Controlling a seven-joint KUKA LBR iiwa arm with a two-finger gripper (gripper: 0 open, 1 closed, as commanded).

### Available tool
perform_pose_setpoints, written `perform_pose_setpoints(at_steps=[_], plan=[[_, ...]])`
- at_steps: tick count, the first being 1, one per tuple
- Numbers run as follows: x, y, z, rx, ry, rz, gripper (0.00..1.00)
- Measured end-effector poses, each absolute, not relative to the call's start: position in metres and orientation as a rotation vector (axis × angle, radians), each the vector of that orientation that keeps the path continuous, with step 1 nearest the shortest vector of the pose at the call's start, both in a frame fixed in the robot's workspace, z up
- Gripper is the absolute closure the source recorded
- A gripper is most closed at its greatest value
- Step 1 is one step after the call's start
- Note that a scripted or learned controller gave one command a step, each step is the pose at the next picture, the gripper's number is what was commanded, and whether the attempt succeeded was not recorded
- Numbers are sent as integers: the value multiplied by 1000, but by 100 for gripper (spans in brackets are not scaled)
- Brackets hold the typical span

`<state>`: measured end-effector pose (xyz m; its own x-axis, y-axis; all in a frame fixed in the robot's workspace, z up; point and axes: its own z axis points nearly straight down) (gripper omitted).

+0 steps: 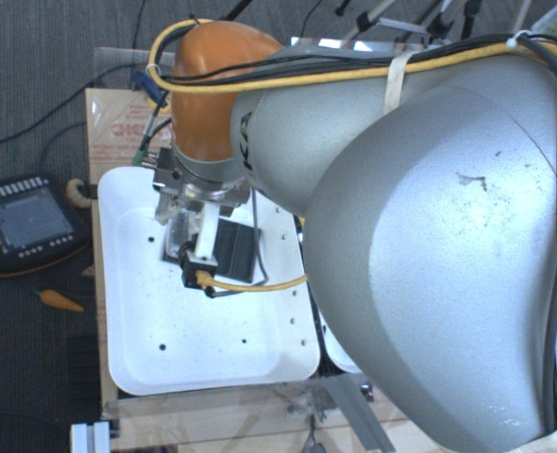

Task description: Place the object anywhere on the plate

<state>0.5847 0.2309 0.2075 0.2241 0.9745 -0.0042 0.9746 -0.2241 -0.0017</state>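
My gripper [178, 242] hangs low over the back middle of the left white bin [165, 347], pointing down at its floor. The orange wrist band sits just above it. I see no loose object on the bin floor around the gripper, just a few small dark dots. The big grey arm covers nearly all of the right bin. A thin curved white edge [340, 355] peeks out under the arm; I cannot tell whether it is a plate or the bin's rim.
The grey arm body [430, 215] takes up the right half of the view. A black teach pendant [24, 225] and a small orange item [61, 300] lie left of the bench. Brown cardboard [118, 130] stands behind the left bin.
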Motion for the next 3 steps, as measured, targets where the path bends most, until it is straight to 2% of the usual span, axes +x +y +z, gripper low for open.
perform_pose_setpoints(at_steps=[1,2,3], plan=[[585,231,207,2457,1956,-7,0],[552,235,113,1689,2636,30,0],[545,213,90,2240,2187,11,0]])
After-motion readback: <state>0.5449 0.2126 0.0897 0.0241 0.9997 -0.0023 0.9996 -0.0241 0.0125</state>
